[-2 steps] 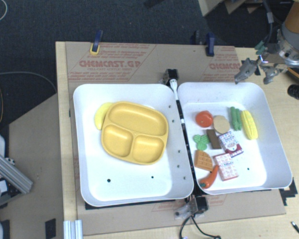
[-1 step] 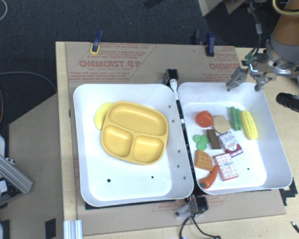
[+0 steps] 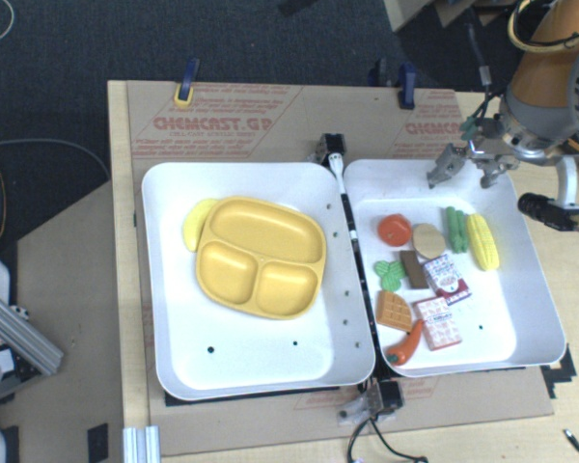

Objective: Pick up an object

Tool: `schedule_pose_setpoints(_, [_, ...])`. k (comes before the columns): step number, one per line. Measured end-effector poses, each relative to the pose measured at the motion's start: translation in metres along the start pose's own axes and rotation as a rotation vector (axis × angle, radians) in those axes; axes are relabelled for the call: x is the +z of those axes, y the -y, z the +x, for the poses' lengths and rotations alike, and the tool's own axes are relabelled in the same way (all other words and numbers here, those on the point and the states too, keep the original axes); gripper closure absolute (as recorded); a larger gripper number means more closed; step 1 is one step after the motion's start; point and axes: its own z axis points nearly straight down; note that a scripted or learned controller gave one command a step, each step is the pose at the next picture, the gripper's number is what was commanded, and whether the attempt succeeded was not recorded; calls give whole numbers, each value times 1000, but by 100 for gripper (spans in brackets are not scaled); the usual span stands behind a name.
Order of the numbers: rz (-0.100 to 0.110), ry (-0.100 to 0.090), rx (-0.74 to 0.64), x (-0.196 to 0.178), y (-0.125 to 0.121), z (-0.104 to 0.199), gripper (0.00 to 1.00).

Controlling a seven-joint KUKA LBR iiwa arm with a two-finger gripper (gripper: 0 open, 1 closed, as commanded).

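Note:
My gripper point(image 3: 466, 169) hangs over the far edge of the right bin point(image 3: 531, 287), its fingers spread open with nothing between them. Below it in that bin lie small toy foods: a red tomato point(image 3: 395, 229), a tan round piece point(image 3: 428, 240), a green bean pod point(image 3: 455, 228), a yellow corn cob point(image 3: 482, 240), a green leafy piece point(image 3: 390, 274), a brown bar point(image 3: 414, 269), two red-and-white cartons point(image 3: 446, 276) point(image 3: 438, 321), a waffle point(image 3: 393, 310) and a carrot point(image 3: 406, 343). The gripper is apart from all of them.
The left bin point(image 3: 174, 258) holds a yellow divided tray point(image 3: 260, 256) with a yellow banana-like piece point(image 3: 198, 222) at its left. Clamps point(image 3: 184, 85) point(image 3: 406, 84) hold the cardboard base at the back. The arm's orange band point(image 3: 555, 27) is at the upper right.

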Motion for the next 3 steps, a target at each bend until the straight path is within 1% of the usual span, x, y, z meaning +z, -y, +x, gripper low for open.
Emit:
schedule_pose_setpoints(1, [-2,0,-1,46,-8,2,0])
schedule_pose_setpoints(2, [-2,0,-1,85,-8,3,0])
schedule_pose_setpoints(3, [-7,2,-2,71,-9,3,100])
